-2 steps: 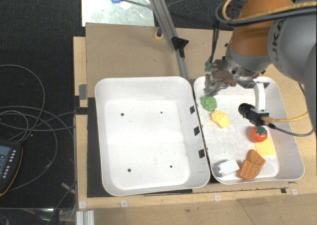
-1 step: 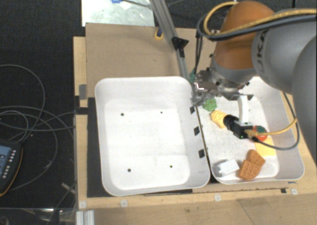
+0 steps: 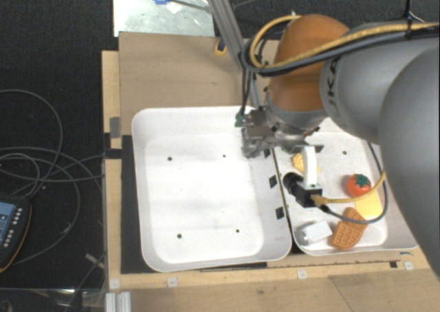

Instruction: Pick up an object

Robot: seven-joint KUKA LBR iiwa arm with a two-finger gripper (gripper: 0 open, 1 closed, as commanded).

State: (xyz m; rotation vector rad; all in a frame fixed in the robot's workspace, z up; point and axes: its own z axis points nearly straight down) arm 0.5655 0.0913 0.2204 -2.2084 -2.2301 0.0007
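Starting at the left: the plywood-topped bench (image 3: 179,70) sits on dark carpet with loose black cables (image 3: 41,159) and a handheld pendant (image 3: 10,225) off its left side, well away from anything the arm needs; then the left shallow white plastic bin (image 3: 148,235), whose floor is bare apart from a few small dark dots, so that's the big open patch of room here; its raised rim meets the rim of the right shallow white plastic bin (image 3: 392,242) along the middle, and that double lip looks like the main edge to clear for any move across.

All the pickable stuff is in the right bin, bunched toward its near half; a small yellow chunk (image 3: 298,162) close to the divider, a little white block (image 3: 314,232) near the front rim, a tan waffle-shaped toy (image 3: 348,231) just beside it, a red tomato-like toy with a green top (image 3: 357,184) and a pale yellow wedge (image 3: 370,205) touching the waffle's far side; my guess is they're loose on purpose, so a grab can be tried anywhere.

The grey arm with its orange band (image 3: 302,49) comes in from the right and hangs over the divider at the bins' far side; the gripper (image 3: 258,140) sits right above that rim, nothing visibly in it, and I can't tell its state from this angle; the bulky wrist hides the right bin's far corner.
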